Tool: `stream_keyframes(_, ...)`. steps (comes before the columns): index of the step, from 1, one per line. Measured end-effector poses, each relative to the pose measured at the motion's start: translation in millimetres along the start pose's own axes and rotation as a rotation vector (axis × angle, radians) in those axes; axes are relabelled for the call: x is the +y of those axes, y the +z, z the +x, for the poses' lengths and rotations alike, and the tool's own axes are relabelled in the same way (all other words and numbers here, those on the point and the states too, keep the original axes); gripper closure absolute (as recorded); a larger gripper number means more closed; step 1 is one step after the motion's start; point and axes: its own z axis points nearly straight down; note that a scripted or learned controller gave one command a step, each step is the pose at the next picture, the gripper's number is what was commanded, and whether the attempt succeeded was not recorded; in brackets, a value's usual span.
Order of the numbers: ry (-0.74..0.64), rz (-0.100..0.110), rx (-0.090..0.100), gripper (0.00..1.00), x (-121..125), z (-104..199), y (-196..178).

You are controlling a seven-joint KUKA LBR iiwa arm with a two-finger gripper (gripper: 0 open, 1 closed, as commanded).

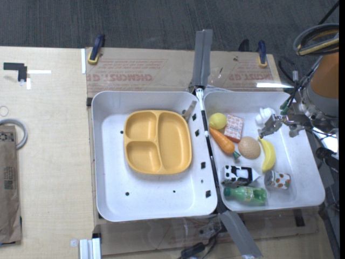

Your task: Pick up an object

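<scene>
banana [268, 154]: probably the easiest grab, lying lengthwise in the right bin [307, 196] just under the gripper [275, 124], so roughly at the gripper's 6 o'clock

gripper: hangs at the bin's 1 o'clock corner, low over the toys; fingers look a bit apart with nothing between them, so it holds nothing yet

arm: comes in from the 3 o'clock side, orange band at the edge of the shot

why the pile sits there: all the small stuff is bunched in the right bin, likely so the arm has plenty to pick from within short reach

neighbours: egg-ish brown ball [249, 147] touches the banana on its 9 o'clock side, carrot [221, 140] and lemon [218, 121] further toward 9–10 o'clock, a little red-and-white box [234, 127] between them

bottom row: cow toy [238, 173], green bottle [245, 195], mushroom can [277, 180] down at 6 o'clock

left bin [105, 161]: just the yellow divided plate [158, 142], well apart from the action

risk guess: banana is tight against the ball, so a finger could bump that first
</scene>
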Motion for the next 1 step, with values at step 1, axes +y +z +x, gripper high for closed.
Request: stream_keyframes(1,-0.300,-0.003,-0.001,0.00,14.2,35.6,-23.7)
